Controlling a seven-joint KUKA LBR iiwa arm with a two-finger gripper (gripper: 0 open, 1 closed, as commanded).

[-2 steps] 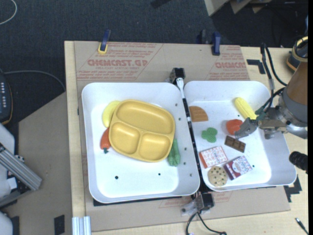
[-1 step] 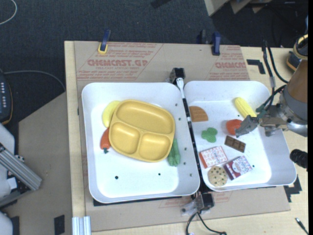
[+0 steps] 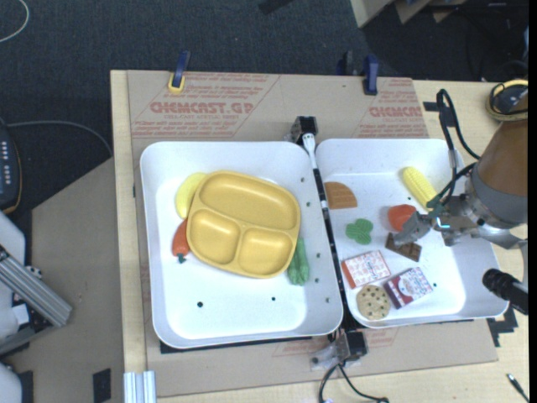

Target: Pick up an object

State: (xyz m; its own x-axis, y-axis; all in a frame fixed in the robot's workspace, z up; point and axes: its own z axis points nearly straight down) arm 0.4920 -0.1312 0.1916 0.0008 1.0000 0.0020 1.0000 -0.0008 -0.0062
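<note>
1. The right-hand shallow white plastic bin [image 3: 436, 154] holds the small items; the left-hand shallow white plastic bin [image 3: 159, 225] holds a yellow three-compartment plastic tray [image 3: 243, 223].
2. The grey arm with the orange band [image 3: 503, 175] reaches in from the right over the right-hand bin.
3. The two-finger gripper [image 3: 428, 225] sits low at the arm's left end. Whether it is spread or pressed together cannot be determined here.
4. The nearest candidate, judged the likely target, is the small dark brown block [image 3: 404, 246]. It lies just below and left of the gripper tip, long axis roughly left-right, slightly tilted.
5. The rounded red-orange toy piece [image 3: 399, 216] lies just left of the gripper, beside the block.
6. The yellow toy corn cob [image 3: 418, 185] lies above the gripper, long axis running diagonally.
</note>
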